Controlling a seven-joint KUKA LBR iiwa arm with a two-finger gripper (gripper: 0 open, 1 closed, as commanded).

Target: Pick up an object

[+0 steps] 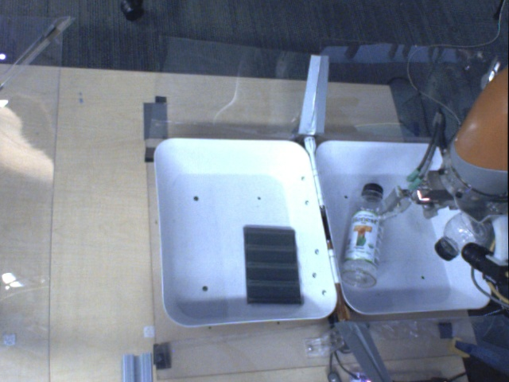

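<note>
A clear plastic bottle (363, 241) with a black cap and a colored label lies on its side in the right bin (398, 289), cap pointing to the back. My gripper (415, 195) hangs over the right bin, just right of the bottle's cap end and close to it. A black ribbed rectangular block (272, 264) lies flat in the left bin (199, 173), toward the front. A small clear rounded object with a dark cap (456, 237) sits at the right bin's right side, under the arm.
The arm's orange band (487, 138) and grey wrist cover the right bin's far right part. A metal divider post (314, 94) rises behind the seam between the bins. Cables (485, 265) trail at the right edge.
</note>
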